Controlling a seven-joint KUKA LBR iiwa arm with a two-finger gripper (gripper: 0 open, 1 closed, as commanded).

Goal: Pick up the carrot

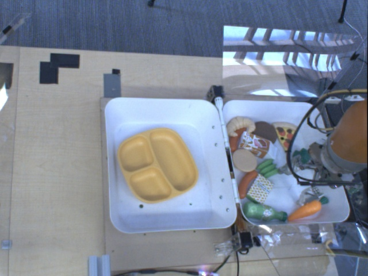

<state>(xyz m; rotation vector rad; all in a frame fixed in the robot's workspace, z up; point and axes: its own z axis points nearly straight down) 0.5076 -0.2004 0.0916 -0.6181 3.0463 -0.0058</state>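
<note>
The carrot (pixel 305 210) lies at the near edge of the right bin (pixel 344 214), long axis running left-right, leafy end up toward the arm. The tool (pixel 313 174) hangs just above and behind it; whether it is released or clenched I cannot tell. Left of the carrot crowd a green bottle (pixel 264 213) and a small patterned carton (pixel 260 188), close enough to hinder a grasp. The left bin (pixel 115 171) bears a yellow divided tray (pixel 157 164).

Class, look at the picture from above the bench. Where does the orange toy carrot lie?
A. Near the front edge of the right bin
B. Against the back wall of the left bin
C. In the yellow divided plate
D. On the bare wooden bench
A: the orange toy carrot lies low in the right white bin, beside a green toy bottle.
</note>
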